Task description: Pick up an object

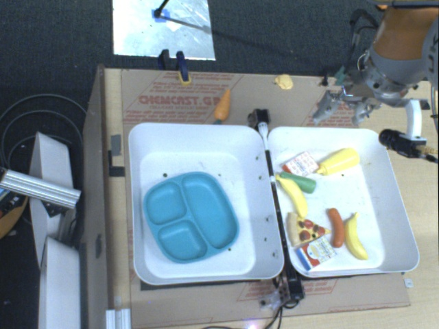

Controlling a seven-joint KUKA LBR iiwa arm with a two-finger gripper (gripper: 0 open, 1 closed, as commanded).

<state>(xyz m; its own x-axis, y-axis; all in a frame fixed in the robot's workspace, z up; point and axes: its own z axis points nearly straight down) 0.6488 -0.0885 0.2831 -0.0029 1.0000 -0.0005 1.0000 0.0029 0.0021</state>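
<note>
Gripper [341,106] spread open, nothing between the fingers, hanging above the bench just behind the right bin [401,204]. Pickable stuff all sits in that bin: yellow bottle [338,161], two bananas [295,195] [355,237], sausage [335,226], pizza slice [304,227].

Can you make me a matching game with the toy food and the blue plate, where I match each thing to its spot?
Things:
1. blue tray
2. yellow bottle
3. sausage
4. carrot

Spots:
A. on the cardboard behind the bins
B. left bin
C. right bin, far end
D. right bin, between the pizza slice and a banana

Pairs: 1-B, 2-C, 3-D, 4-A
</note>
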